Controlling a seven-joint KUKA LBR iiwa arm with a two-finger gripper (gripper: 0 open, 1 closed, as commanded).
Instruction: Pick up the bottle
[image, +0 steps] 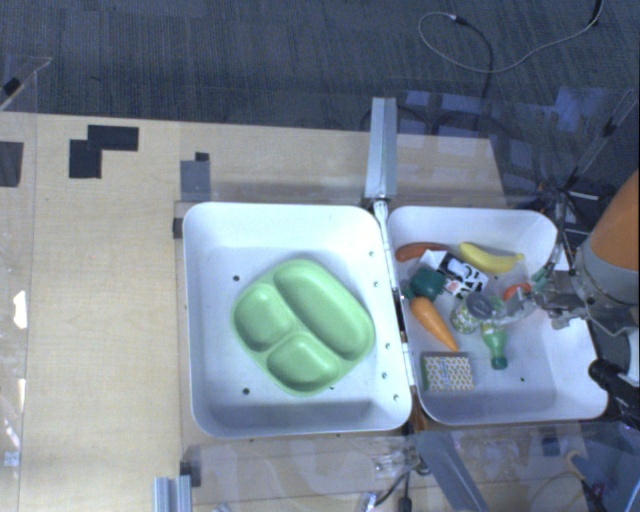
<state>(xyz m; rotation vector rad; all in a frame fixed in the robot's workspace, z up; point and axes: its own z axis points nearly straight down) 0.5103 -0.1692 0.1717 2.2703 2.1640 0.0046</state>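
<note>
The clear bottle (482, 322) with a green cap lies in the right bin (520, 400), right of centre in the frame, beside a carrot (433, 322) and below a banana (489, 259). The gripper (553, 290) hangs at the bin's right side, near the bottle's upper end; whether its jaws are open or closed cannot be told. A green divided plate (303, 324) sits in the left bin (215, 250).

A pale wooden bench top (100, 330) with black square markings (100, 148) meets dark grey carpeted floor (250, 50) crossed by a thin cable (480, 45).
</note>
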